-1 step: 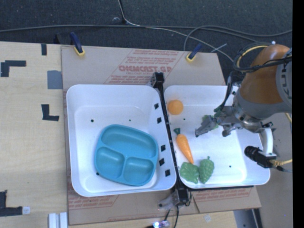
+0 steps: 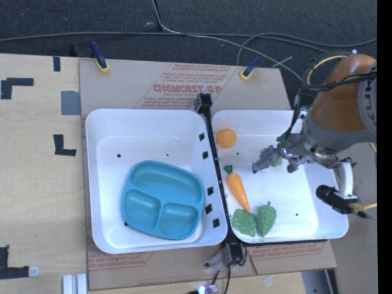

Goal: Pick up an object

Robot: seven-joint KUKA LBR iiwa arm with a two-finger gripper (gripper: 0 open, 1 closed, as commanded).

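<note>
Probably robotics lab — taped bench [image 2: 37,164], clamped cardboard sheet [image 2: 177,87], loose cables [image 2: 184,32] — toy-food bins [image 2: 98,124].

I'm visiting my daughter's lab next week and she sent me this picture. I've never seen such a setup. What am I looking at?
This is one photo from a camera fixed above a workbench, looking down at a slant. The grey and orange shape at the right is a robot arm; at its end sits a two-finger gripper, its "hand", which a program steers to pick things up.

On the bench are two shallow white bins side by side. The left bin holds a blue divided plate. The right bin holds toy food: an orange ball, a carrot and two green leafy pieces lying next to each other near the front wall.

The gripper is over the right bin, beyond the carrot. I see nothing held between its fingers.
</note>
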